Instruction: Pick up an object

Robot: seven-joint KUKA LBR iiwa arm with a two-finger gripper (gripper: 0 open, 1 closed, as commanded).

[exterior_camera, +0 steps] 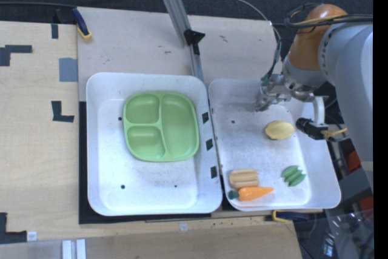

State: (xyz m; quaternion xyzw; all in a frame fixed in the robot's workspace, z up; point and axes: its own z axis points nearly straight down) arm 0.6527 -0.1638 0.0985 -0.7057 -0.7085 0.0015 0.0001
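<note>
1. The gripper point(265, 100) sits over the far part of the right bin point(321, 191), close to that bin's far wall, with the grey arm point(345, 63) and its orange band point(312, 39) reaching in from the right.
2. Whether the jaws are released or clenched cannot be told; the tip is small and blurred against the white floor, and nothing shows between them.
3. The nearest object is a pale yellow lemon-like piece point(279, 130), lying on the bin floor just below and to the right of the gripper, near it but apart from it.
4. Further toward the near edge of the same bin lie three more items: a tan bread-like piece point(244, 178), an orange carrot point(256, 193) just beside it on the near side, and a green pea pod point(293, 175) off to their right.
5. These three are well apart from the gripper.
6. The left bin point(103, 191) holds a green divided plate point(161, 125) with three compartments, lying flat in the bin's far half.
7. A slanted metal post point(174, 0) rises from the bench behind the seam where the two bins meet.
</note>
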